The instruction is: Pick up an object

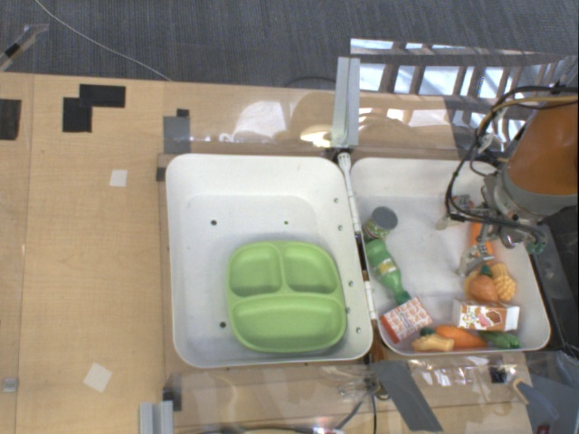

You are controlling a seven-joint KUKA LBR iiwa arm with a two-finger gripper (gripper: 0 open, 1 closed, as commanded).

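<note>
My end effector (479, 259) hangs low in the right bin (425, 197), toward its 3 o'clock wall, tips just above the orange fruit (491, 287). My own wrist covers the fingers, so I cannot tell whether they are spread or pressed together, and I see nothing between them. The fruit, at about 4 o'clock in the bin, is my likeliest target; a thin orange piece (476, 231) lies just at 12 o'clock from my tips.

To do this well, I judge I should come straight down over the fruit's middle and close across its narrow width, since a rounded toy will likely squirt out of an off-centre pinch. The small carton (488, 317) sits just at 6 o'clock from it and the carrot (455, 338) beyond, so I should keep the fingers off that side.

Room is tight: the bin's 3 o'clock wall is near, and the clutter runs along the 6 o'clock edge with the red packet (405, 319) and green bottle (385, 268) at 8 to 9 o'clock. The bin's 12 o'clock half is bare floor, and lifting straight up is open. The left bin (199, 197) holds a green tray (285, 297).
</note>
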